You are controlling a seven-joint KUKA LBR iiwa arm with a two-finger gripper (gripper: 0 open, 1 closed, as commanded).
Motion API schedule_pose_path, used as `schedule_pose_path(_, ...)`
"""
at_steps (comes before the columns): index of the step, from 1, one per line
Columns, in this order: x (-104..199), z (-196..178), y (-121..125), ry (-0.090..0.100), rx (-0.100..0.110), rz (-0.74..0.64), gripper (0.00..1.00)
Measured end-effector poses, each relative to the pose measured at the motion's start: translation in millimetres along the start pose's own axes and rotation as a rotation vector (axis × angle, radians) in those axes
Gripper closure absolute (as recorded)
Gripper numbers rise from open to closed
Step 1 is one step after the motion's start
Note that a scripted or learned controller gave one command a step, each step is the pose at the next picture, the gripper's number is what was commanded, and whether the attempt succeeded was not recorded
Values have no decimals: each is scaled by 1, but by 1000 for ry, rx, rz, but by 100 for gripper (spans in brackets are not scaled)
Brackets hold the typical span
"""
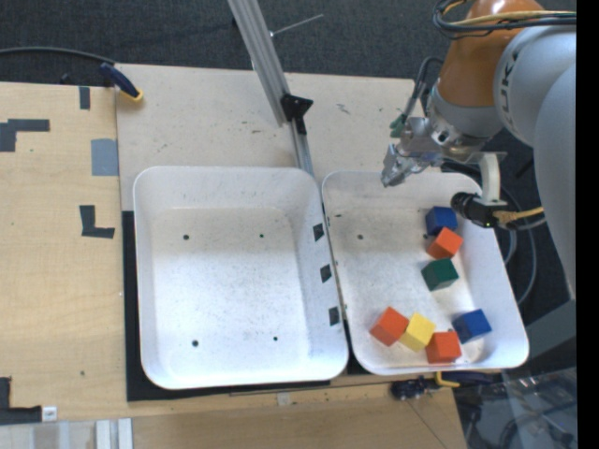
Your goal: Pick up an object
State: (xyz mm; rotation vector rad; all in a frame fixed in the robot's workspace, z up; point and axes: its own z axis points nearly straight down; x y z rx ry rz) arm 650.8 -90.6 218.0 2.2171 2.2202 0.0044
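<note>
Over the far edge of the right bin (342,251) hangs the gripper (395,174), its tip close above the bin floor near the far left corner; whether it is parted or closed cannot be told from this angle, and no block shows in it. All the blocks lie loose in that bin. Along the right wall sit a blue cube (441,219), an orange cube (446,242) touching it, and a green cube (439,274) just beside. At the near edge cluster an orange block (388,326), a yellow block (418,331), a second orange block (444,346) and a blue block (472,325). The left bin (150,251) holds nothing pickable. By my reading the pick is not yet made: nothing is lifted, and reaching, closing and raising all remain.
</note>
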Motion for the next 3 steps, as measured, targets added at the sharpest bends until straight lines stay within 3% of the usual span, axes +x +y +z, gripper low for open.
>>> schedule_pose_path(2,111,-22,4,3,5,-6,100)
schedule_pose_path(3,162,-9,2,2,8,-5,100)
